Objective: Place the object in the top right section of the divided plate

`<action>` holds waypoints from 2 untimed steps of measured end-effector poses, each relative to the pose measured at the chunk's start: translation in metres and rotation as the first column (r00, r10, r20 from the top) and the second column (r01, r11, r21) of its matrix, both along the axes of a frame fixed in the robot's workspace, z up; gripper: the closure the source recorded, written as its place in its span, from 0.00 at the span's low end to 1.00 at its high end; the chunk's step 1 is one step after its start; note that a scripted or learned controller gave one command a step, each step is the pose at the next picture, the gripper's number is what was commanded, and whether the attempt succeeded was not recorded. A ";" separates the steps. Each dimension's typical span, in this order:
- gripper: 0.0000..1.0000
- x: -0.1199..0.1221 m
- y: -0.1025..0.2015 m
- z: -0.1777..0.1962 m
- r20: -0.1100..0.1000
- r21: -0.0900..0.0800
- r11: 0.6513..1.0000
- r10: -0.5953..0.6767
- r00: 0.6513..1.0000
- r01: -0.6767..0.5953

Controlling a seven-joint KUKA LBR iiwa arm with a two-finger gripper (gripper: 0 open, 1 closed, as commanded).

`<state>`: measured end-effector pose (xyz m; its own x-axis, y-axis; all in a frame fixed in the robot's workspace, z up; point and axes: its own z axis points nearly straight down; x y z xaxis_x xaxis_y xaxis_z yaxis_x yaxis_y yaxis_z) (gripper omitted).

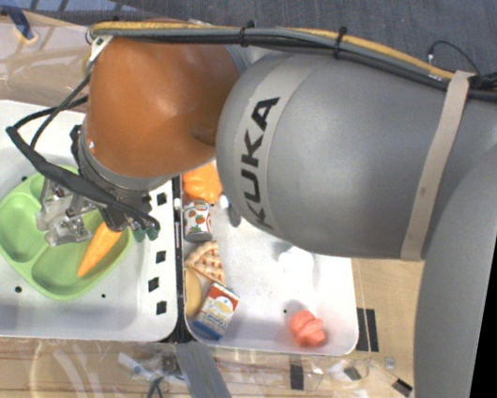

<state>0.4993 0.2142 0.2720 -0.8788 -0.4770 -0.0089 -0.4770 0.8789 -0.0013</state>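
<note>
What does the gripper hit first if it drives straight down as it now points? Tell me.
Most likely the green divided plate: the gripper points down over its middle, with the orange carrot just to its right. Depth is unclear from this slanted view, so the carrot could be brushed first.

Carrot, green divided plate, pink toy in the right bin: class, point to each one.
carrot (98, 251), camera view, middle of its orange body
green divided plate (9, 220), camera view, left rim
pink toy (308, 328), camera view, its centre
</note>
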 end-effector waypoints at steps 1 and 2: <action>1.00 0.023 0.005 0.004 -0.001 -0.004 0.673 0.740 0.673 -0.740; 1.00 0.001 -0.019 0.137 0.002 -0.010 0.469 0.883 0.469 -0.883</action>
